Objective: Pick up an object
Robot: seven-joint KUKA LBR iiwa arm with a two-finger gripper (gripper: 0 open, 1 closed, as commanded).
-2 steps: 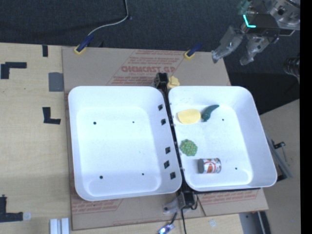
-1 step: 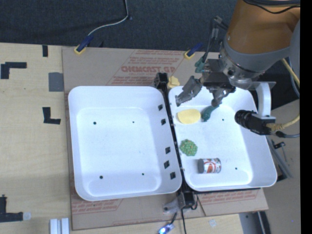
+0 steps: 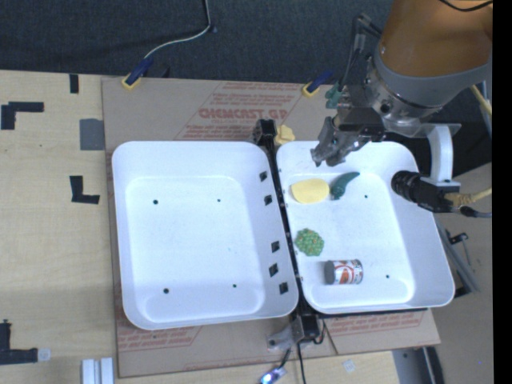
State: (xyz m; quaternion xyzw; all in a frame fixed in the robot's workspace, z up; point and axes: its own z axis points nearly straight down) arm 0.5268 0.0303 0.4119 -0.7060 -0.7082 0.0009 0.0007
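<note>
On a cardboard-topped bench, the right bin [image 3: 416,238] holds a yellow object [image 3: 310,190] just below the gripper [image 3: 324,157], whose spread I cannot tell; descend centred over it before closing.

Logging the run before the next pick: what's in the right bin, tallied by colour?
Yellow: 1, the yellow piece
Teal: 1, the teal piece
Green: 1, the green ball
Red and white: 1, the can, lying on its side
Total: 4, all in the right bin
</note>
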